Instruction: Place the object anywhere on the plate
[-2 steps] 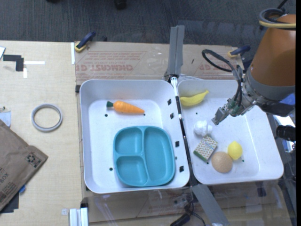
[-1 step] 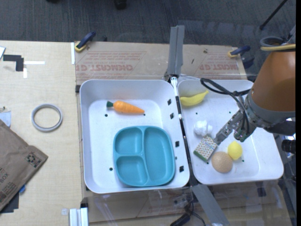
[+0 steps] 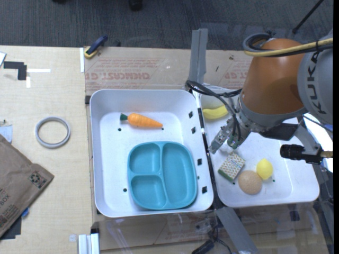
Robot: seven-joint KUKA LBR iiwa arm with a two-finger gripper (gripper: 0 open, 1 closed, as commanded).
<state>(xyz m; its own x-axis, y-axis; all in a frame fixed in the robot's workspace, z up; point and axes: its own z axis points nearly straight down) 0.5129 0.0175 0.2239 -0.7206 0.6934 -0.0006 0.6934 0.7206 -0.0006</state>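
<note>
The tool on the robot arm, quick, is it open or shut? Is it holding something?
Tool: over the right bin, just above the sponge. Nothing shows held in it. Open or shut cannot be told.

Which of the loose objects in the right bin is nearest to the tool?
The green-and-white sponge, just below the tool. The egg, lemon and banana lie farther off.

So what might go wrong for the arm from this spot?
The gripper hovers by the right bin's left wall, above a green-edged sponge, a tan egg and a yellow lemon packed close together; it may knock or grab the wrong one. The bin walls before the blue divided plate could catch a low carry.
</note>
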